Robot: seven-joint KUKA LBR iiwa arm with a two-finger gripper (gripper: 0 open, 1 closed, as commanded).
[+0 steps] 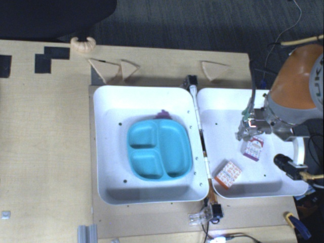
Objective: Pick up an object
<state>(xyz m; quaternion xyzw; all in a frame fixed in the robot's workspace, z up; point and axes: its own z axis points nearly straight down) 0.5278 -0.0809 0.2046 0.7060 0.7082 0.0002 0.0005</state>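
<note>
In the right bin (223,105), a small white packet with red and purple print (253,149) lies right of centre. My gripper (246,131) hangs just above the packet's upper edge, touching or nearly touching it. A small orange and white box (228,173) sits tilted near the bin's front wall, apart from the gripper. The left bin (109,135) holds a blue divided plate (159,149), and a bit of a purple thing (163,115) peeks out behind it.
A divider rail (198,125) runs between the two bins. The grey arm with its orange band (298,80) comes in from the right over the right bin's far corner. Wooden bench surface (45,151) stretches to the left.
</note>
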